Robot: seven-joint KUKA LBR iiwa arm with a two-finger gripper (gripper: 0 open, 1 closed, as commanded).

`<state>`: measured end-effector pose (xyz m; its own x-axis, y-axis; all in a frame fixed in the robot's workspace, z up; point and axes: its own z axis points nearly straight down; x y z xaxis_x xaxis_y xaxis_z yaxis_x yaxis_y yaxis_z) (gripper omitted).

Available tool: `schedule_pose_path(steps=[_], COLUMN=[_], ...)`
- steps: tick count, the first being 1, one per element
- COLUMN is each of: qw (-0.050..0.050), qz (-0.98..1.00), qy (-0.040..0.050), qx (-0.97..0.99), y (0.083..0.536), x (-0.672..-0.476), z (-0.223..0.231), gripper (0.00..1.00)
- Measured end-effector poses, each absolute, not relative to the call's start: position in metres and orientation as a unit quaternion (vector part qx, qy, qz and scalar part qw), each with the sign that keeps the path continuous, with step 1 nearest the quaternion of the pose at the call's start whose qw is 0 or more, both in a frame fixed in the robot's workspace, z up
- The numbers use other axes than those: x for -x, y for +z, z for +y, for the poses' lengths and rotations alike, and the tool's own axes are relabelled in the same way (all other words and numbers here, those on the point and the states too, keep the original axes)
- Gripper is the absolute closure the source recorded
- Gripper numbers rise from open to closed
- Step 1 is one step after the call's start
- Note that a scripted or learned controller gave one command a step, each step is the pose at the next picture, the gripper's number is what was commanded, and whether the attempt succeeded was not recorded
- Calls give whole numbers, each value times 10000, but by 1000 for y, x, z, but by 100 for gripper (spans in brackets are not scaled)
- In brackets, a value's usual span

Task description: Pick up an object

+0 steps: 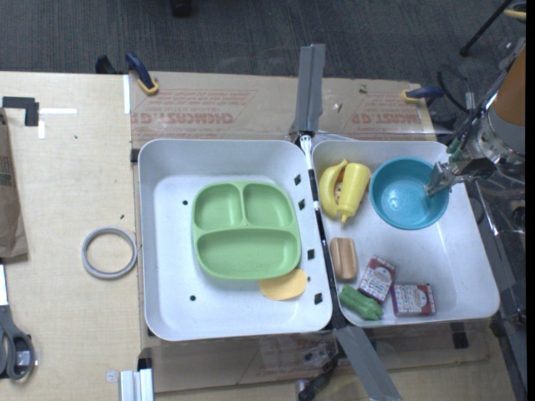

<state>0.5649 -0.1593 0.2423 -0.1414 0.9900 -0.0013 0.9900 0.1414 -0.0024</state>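
The right bin (468, 257) holds a blue bowl (401, 199) at its back. Left of the bowl lies a yellow banana-like toy (344, 189). Toward the front are a hot dog (343, 258), a red packet (378, 279), a second red packet (413, 299) and a green vegetable (360, 304). My gripper (440, 180) reaches in from the right and sits at the bowl's right rim, low over it. I see nothing lifted off the bin floor.
The left bin (159, 224) carries a green divided plate (247, 229) with a yellow flat piece (283, 286) at its front edge. On the bench to the left lie a grey ring (109, 251) and scissors (14, 354). A metal divider (309, 90) stands between the bins.
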Motion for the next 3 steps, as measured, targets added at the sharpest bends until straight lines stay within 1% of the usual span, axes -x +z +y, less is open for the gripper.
schedule_pose_path(steps=[1, 2, 3], qw=[-1, 13, -1], qz=[-8272, -8179, -8829], qy=[12, 13, 7], qx=[5619, 5754, 4696], y=[322, 218, 216], x=[-581, -574, -591], z=[-123, -146, -175], gripper=[100, 100, 100])
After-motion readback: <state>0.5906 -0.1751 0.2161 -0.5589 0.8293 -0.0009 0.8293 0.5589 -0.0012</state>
